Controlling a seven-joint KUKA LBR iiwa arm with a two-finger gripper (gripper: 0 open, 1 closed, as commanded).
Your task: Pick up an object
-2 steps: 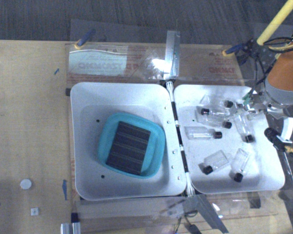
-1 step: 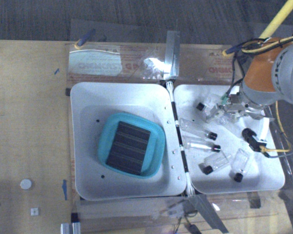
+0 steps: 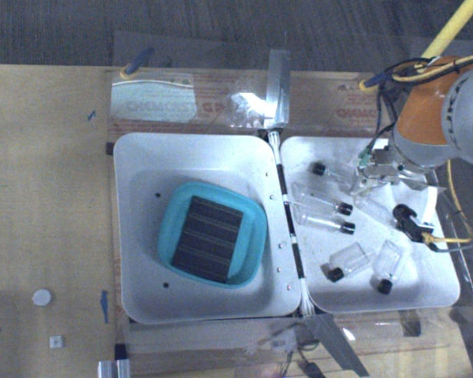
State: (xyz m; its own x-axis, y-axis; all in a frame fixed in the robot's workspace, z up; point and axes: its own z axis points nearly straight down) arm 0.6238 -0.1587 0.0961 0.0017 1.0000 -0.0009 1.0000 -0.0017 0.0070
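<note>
Clear vials (image 3: pixel 349 260) litter right bin (image 3: pixel 441 294); left bin (image 3: pixel 134 290) holds teal tray (image 3: pixel 252 219).

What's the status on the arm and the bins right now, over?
Gripper low over right bin, upper part, nothing seen held. Clear vials scattered below it, untouched. Blue tray sits in left bin. Nothing blocking.

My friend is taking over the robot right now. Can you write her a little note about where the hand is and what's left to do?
Hand: low over the right bin, near its back; whether it is open or shut is not visible.
Things: small clear vials with black caps lie scattered in the right bin, for example one near the divider and one near the front. The left bin holds a teal tray with a dark ribbed block.
Done: nothing seen lifted.
Left: grasp one thing and lift it.
</note>
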